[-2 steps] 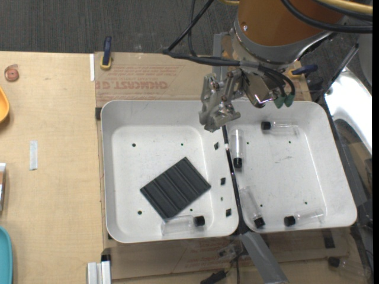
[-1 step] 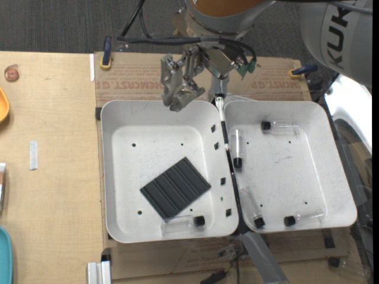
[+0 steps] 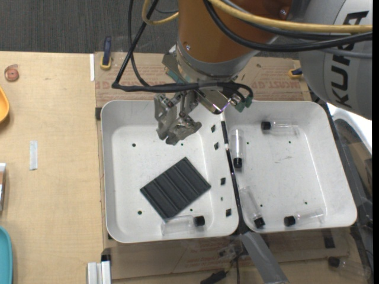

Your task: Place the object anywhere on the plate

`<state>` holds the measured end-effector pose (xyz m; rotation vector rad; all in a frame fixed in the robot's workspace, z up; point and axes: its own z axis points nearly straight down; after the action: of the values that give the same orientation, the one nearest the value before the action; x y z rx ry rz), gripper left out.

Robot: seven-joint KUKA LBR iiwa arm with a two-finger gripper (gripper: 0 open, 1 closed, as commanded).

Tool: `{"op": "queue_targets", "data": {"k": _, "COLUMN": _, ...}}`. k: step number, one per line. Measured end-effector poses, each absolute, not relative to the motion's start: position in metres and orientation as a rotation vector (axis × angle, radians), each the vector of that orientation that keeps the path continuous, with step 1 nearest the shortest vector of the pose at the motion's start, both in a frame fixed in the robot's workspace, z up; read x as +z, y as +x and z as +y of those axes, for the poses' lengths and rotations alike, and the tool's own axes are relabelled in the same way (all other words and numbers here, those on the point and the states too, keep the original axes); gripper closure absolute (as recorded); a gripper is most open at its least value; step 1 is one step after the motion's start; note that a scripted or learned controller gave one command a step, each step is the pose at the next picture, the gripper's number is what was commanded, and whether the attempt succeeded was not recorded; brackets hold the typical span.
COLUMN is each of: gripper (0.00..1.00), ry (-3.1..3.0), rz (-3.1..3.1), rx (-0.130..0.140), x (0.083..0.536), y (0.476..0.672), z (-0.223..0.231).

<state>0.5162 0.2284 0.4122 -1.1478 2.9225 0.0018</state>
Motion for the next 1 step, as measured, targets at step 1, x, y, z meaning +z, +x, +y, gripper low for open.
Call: {"op": "queue_targets", "data": {"k": 1, "gripper": 1.00, "ry": -1.447, "rz": 2.783, "rx": 0.002, "x": 0.4418, "y": 0.5767, "z": 0.2229}}
